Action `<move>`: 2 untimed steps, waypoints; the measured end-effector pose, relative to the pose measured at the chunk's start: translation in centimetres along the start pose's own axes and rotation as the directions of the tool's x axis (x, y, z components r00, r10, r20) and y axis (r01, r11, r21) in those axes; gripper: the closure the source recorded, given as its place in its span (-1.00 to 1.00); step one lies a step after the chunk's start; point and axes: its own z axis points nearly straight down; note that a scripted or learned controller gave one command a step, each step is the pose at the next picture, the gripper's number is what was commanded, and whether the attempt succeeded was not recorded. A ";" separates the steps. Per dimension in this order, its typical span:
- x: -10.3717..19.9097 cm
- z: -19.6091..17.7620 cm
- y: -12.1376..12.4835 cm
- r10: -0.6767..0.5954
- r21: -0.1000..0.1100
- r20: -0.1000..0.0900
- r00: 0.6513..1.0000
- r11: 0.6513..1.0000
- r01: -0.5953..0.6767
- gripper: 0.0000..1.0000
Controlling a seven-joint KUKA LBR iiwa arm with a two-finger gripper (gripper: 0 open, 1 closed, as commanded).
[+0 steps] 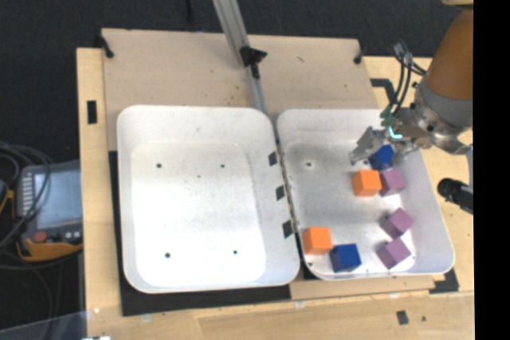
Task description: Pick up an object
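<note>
My gripper (pixel 378 146) hangs over the upper right part of the right bin (pixel 319 139), at the end of the grey arm with its orange band. A blue cube (pixel 383 158) lies directly under the gripper's tip and is partly covered by it. Just below it an orange cube (pixel 366 183) and a purple block (pixel 393 181) sit side by side, close to the blue cube. Further toward the front are two purple blocks (pixel 397 222) (pixel 394 252), a second blue cube (pixel 345 257) and a second orange cube (pixel 318 239).
The left bin (pixel 199 195) stands beside the right one, joined by a dark hinge strip. A slanted metal rail (pixel 227 4) rises behind the bins. A handheld pendant (pixel 48 203) with cables lies off the bench at left.
</note>
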 end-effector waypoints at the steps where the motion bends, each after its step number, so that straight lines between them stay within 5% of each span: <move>1: 0.0 -0.2 0.1 0.001 -0.005 0.001 1.000 1.000 -0.001 -1.00; 2: -0.9 5.7 0.3 0.004 0.001 0.003 1.000 1.000 -0.004 -1.00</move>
